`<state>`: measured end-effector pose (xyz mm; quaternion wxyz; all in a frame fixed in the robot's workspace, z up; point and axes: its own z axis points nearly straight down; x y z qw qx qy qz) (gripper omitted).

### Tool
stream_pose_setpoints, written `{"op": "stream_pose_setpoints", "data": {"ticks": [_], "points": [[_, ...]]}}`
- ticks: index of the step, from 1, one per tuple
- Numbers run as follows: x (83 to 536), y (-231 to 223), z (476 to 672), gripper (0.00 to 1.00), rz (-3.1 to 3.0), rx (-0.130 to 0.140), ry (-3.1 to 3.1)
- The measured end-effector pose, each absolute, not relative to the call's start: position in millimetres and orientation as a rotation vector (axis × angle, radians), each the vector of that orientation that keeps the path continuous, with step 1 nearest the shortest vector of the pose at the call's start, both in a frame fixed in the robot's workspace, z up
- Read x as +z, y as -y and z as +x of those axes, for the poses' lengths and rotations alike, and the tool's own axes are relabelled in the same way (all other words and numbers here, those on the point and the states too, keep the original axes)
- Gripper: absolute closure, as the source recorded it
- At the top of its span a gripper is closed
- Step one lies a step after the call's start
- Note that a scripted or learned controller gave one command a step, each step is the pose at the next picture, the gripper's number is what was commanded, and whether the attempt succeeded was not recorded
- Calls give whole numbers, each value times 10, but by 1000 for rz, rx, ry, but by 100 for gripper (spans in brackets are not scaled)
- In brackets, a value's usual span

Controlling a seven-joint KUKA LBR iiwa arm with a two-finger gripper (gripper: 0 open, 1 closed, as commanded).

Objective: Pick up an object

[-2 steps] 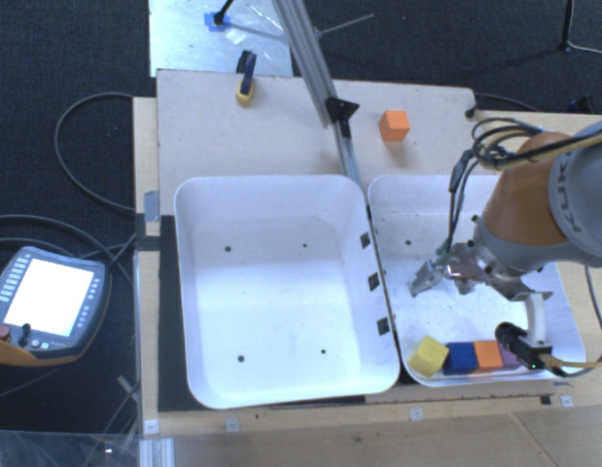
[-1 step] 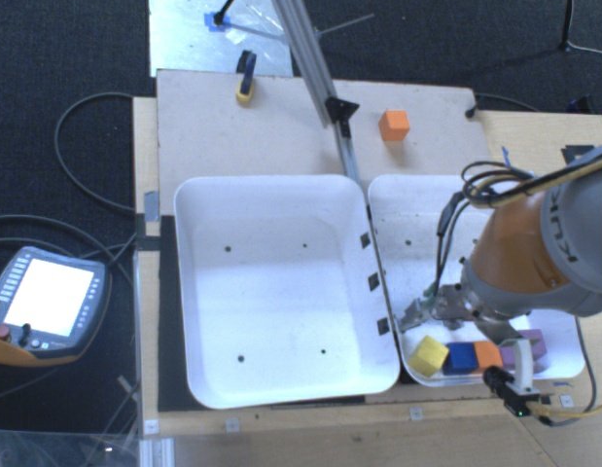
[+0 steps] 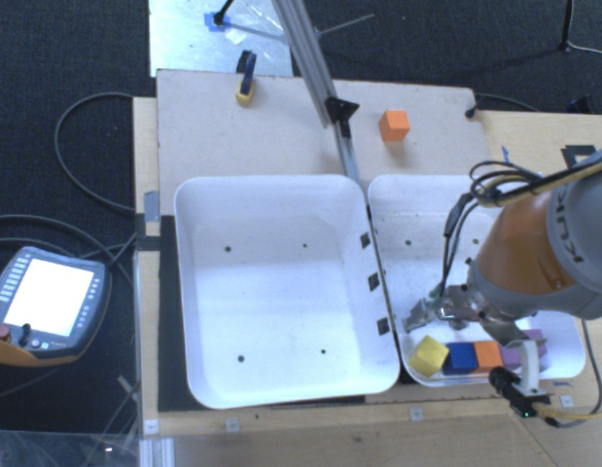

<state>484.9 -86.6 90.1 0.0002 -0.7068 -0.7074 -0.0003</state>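
I'm watching the arm point(image 3: 534, 251) leaning over the right bin point(image 3: 407, 212), its gripper point(image 3: 427, 311) hanging just above the near corner. Sitting there in a row along the near wall — a yellow block point(image 3: 429, 355), a blue block point(image 3: 462, 357), an orange block point(image 3: 487, 354), and a purple one point(image 3: 513, 356) partly hidden. The fingers are looking spread with nothing between them, though it's blurry. The left bin point(image 3: 198, 261) is lying alongside. Another orange cube point(image 3: 394, 125) is resting on the bench behind.
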Motion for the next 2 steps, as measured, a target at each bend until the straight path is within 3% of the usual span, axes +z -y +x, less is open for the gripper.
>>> {"op": "stream_pose_setpoints", "data": {"ticks": [1, 2], "points": [[905, 832, 5001, 0, -2218, -3, 2229], [1957, 456, 4867, 0, -2216, -12, 2236]]}}
